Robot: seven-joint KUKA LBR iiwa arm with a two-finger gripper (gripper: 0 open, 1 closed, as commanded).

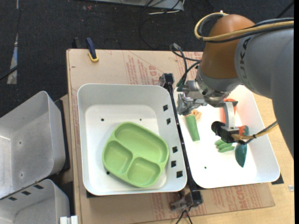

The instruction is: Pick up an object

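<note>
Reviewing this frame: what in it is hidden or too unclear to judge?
- Right bin: in the camera view, its far right part lies under the arm.
- Red and white item: the arm covers its upper end, and it is too blurred to name.
- Small pale item by the end effector: it is too small to identify, and contact between the two cannot be told.

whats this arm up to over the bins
A robot arm reaches in from the right, and its tool sits low over the back left corner of the right bin. It is just above a long green piece, which lies on the bin floor among other small bits, including a teal piece. Nothing looks lifted yet. The left bin holds a green divided plate, untouched.
</note>
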